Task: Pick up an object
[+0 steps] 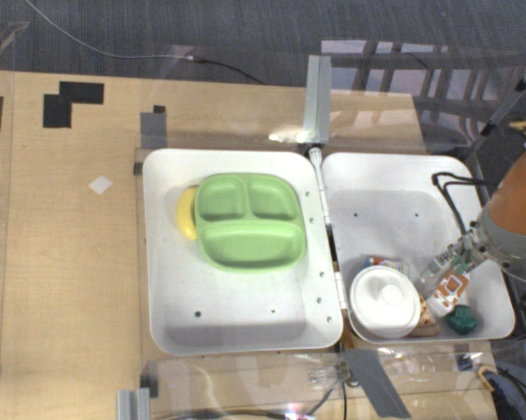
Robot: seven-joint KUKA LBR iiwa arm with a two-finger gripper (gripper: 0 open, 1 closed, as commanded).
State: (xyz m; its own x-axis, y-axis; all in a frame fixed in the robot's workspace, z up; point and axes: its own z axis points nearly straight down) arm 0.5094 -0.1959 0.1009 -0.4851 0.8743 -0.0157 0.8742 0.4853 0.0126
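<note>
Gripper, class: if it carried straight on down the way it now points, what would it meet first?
Most likely the small orange-and-white packet lying just below the gripper in the right bin, though depth is hard to judge from above.

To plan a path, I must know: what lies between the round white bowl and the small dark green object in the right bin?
In the camera view, a small orange-and-white packet lies between the round white bowl and the small dark green object.

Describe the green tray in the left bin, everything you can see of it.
The green tray is a rounded, plastic-looking divided plate in pale green with three compartments: two small ones at the far side, one wide one nearer the camera. It lies flat, right way up, in the far half of the left bin. A yellow object pokes out from beneath its left edge.
</note>
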